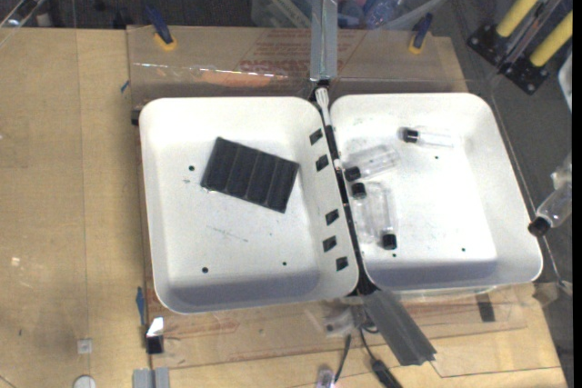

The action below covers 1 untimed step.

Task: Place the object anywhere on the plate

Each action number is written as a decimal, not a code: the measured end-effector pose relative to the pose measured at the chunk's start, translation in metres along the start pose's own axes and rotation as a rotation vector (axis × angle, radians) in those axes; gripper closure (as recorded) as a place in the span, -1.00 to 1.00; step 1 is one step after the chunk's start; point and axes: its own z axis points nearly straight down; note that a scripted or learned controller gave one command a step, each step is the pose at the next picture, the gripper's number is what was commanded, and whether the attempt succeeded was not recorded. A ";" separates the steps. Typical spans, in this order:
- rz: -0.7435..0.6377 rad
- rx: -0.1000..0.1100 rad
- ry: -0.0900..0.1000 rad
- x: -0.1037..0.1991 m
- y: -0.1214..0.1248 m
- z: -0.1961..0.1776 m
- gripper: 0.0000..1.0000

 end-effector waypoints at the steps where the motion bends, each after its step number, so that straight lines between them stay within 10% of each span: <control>1: -0.028 0.004 -0.001 -0.005 0.004 0.005 1.00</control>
